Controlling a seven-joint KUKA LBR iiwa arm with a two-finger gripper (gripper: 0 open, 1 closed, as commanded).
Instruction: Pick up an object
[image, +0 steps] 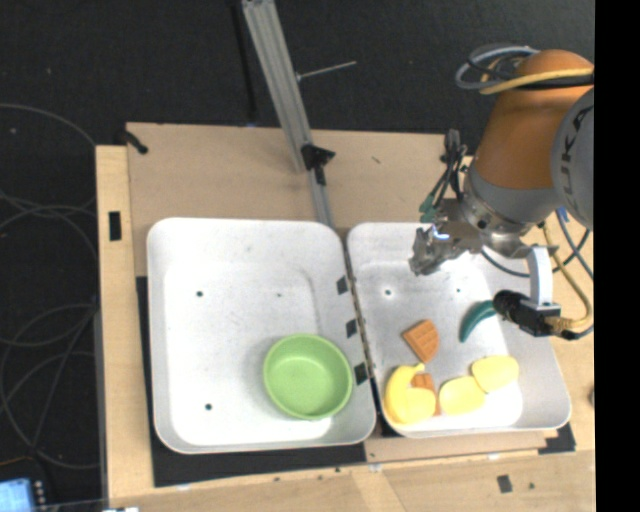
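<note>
My gripper (428, 252) hangs over the back part of the right bin (385, 262), pointing down, with nothing seen between its fingers. In front of it lie an orange wedge-shaped block (423, 340), a green curved piece (477, 318), and three yellow pieces: a rounded one (405, 394) at the front left, a second (461, 396) in the middle and a third (495, 373) to the right. A small orange bit (424, 380) sits between the yellow pieces. The gripper is apart from all of them.
A green bowl (307, 375) stands in the left bin (200, 270) near its front right corner. A grey metal pole (290, 110) slants up from the divider between the bins. A black part with cables (530, 312) sticks out at the right bin's right rim.
</note>
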